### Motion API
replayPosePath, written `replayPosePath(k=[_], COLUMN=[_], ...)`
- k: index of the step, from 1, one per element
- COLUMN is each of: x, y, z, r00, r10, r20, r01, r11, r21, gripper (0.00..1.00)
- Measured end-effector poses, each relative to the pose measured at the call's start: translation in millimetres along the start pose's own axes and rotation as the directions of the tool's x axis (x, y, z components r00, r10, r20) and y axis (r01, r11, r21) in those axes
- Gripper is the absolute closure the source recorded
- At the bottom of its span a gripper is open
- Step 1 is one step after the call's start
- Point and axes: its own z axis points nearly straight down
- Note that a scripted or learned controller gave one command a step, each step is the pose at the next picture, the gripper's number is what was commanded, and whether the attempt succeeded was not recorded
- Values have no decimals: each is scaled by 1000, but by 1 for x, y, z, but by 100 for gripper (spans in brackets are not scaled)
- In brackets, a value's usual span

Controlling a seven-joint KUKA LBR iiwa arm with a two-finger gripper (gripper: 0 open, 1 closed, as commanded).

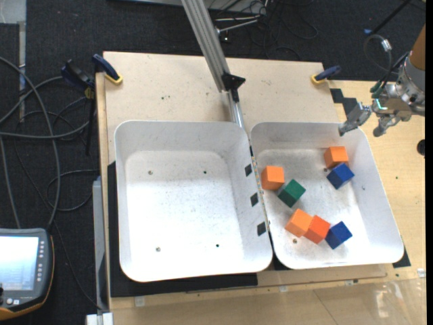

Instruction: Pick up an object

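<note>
The right bin (pixel 379 202) holds several small blocks. An orange block (pixel 335 156) sits by a blue one (pixel 340 175) near the far right wall. Another orange block (pixel 273 177) and a green block (pixel 291 192) lie at mid-left. Two orange blocks (pixel 308 225) and a blue block (pixel 338 234) cluster near the front. My gripper (pixel 366 122) hovers above the bin's far right corner, open, with nothing between its fingers.
The left bin (pixel 135 181) stands beside the right one. A slanted metal pole (pixel 206 36) reaches down to the bins' shared far edge. Clamps (pixel 108 70) hold the board's far corners. A teach pendant (pixel 24 269) lies at the lower left.
</note>
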Motion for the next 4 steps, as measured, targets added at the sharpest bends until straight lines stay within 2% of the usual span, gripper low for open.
replayPosePath(k=[1,3,4], x=[0,14,19], y=[1,-6,3], z=[-3,96,142], r00=[1000,1000,1000], r10=[-2,1,-1], r20=[2,2,6], r01=[2,-1,1], r11=[1000,1000,1000], r21=[-4,-5,-8], gripper=[0,0,0])
